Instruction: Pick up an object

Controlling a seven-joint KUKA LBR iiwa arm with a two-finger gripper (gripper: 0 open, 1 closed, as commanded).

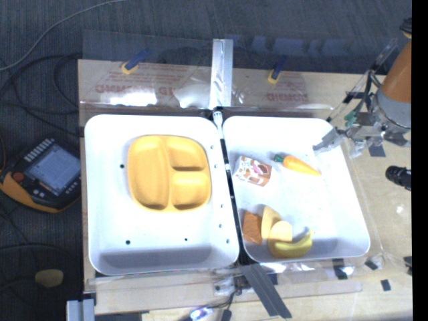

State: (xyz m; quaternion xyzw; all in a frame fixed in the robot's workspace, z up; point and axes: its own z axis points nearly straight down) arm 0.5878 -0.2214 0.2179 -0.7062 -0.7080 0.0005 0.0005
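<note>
Camera view | arm (400, 79) at right bin's (348, 179) far-right corner | jaws state: cannot tell

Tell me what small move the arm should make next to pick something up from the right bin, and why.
Probably shift the gripper toward the view's left and lower it over the toy carrot. The gripper sits by the upper right rim of the right bin, holding nothing visible, and the carrot is the nearest object, lying apart from the small packet and the banana pile.
</note>
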